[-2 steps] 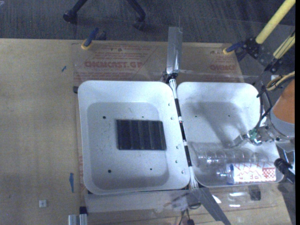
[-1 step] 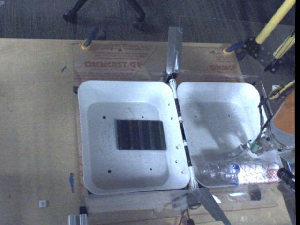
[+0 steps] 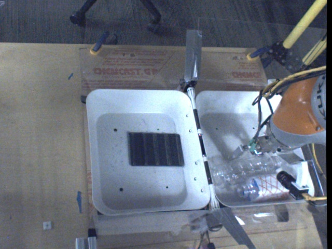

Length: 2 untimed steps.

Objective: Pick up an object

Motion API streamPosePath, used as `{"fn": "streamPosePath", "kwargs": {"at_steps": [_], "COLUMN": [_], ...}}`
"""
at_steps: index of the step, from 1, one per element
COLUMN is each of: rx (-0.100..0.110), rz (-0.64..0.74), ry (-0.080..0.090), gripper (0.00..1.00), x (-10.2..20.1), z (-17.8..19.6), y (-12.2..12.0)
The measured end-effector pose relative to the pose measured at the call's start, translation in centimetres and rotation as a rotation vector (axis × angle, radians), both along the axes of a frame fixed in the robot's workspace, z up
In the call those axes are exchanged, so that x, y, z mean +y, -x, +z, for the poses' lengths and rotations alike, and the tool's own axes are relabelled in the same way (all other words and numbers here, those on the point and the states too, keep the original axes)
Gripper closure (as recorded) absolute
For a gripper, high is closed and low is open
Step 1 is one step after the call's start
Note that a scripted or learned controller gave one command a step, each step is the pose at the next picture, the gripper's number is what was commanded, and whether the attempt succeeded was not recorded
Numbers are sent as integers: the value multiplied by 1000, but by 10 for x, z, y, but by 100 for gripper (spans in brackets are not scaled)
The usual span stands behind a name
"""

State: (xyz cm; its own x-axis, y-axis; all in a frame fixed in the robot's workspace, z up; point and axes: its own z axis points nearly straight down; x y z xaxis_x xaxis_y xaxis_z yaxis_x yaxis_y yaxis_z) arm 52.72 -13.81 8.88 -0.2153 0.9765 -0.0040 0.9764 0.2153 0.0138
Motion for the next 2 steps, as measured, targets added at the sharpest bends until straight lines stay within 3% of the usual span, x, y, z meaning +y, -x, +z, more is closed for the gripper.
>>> {"fn": "streamPosePath", "kwargs": {"at_steps": [1,2], "rx": [6,3], "rz": [14,-43], "ry": [3,1], "gripper": [0,0], "x": [-66,-18], "z": [-1,-1], "y": [-14,-33]}}
